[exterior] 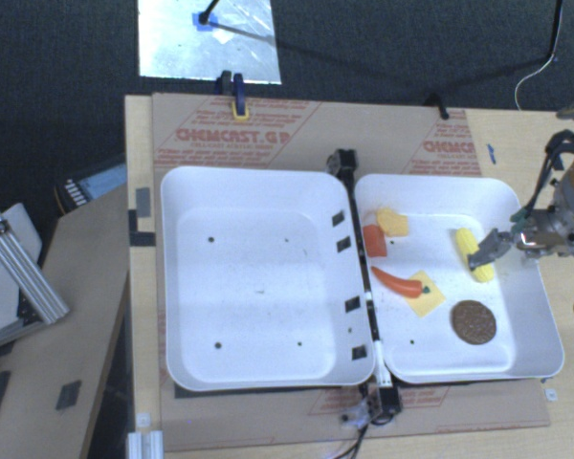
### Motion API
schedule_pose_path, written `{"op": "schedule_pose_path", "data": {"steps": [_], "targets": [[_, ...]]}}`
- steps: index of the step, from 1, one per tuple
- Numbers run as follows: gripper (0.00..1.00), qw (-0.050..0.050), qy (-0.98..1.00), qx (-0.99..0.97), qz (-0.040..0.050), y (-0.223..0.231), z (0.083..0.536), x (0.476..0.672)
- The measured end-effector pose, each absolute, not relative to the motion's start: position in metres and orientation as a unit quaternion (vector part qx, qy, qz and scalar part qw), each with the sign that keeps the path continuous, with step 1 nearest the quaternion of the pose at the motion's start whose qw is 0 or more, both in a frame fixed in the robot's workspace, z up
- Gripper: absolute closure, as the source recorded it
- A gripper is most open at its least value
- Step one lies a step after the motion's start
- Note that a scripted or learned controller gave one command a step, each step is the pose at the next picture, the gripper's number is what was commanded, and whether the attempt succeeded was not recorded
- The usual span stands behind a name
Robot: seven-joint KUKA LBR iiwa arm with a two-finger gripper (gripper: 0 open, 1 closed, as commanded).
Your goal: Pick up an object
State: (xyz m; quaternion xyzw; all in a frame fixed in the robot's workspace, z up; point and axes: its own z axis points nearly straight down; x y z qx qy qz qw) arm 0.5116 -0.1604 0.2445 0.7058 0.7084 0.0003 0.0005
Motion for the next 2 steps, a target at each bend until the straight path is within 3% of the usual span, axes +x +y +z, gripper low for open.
{"op": "schedule_pose_path", "data": {"steps": [1, 2], "targets": [[0.00, -0.001, 0.707, 0.708, -0.0016, -0.209, 0.177, 0.531], [0.00, 0.006, 0.710, 0.705, 0.0029, -0.206, 0.263, 0.581]]}}
